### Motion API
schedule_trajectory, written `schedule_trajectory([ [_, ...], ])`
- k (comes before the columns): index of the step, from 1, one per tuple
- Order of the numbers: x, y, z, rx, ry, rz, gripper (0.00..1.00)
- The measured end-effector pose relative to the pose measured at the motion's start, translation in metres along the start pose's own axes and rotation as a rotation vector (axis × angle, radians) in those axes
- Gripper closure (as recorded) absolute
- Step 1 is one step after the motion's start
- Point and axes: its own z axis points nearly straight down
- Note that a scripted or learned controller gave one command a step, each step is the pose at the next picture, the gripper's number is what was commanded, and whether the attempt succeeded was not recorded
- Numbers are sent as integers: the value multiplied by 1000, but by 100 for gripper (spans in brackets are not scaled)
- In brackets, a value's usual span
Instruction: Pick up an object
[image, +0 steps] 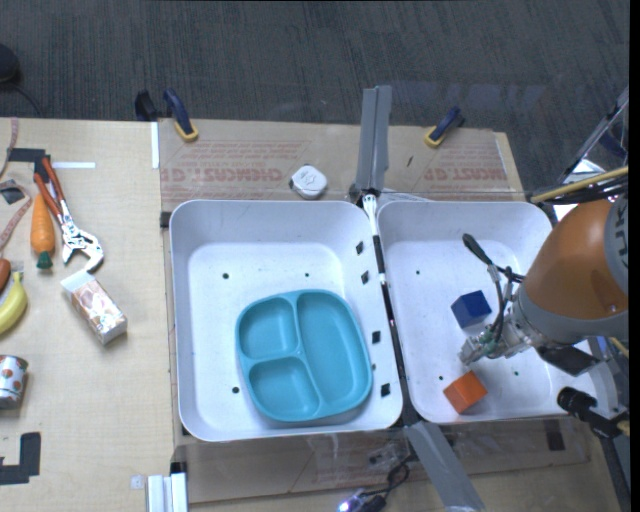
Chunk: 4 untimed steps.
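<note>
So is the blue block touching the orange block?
Apart. The camera view shows bare white bin floor between the blue block and the orange block, with the gripper hanging over that gap.

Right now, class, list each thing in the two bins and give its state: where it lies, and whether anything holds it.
Teal divided plate: flat in the left bin, its compartments bare.
Blue block: on the right bin's floor, not held.
Orange block: near the front wall, not held.
Dark spoon: lying loose towards the back.
Gripper: low between the two blocks.
</note>
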Motion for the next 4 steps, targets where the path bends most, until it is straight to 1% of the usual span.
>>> schedule_trajectory([
  [1,0,0,0,0,0,0,0],
  [2,-17,35,-118,1,-1,207,0],
  [3,-52,-13,9,0,0,90,0],
  [4,10,3,9,1,2,-19,0],
])
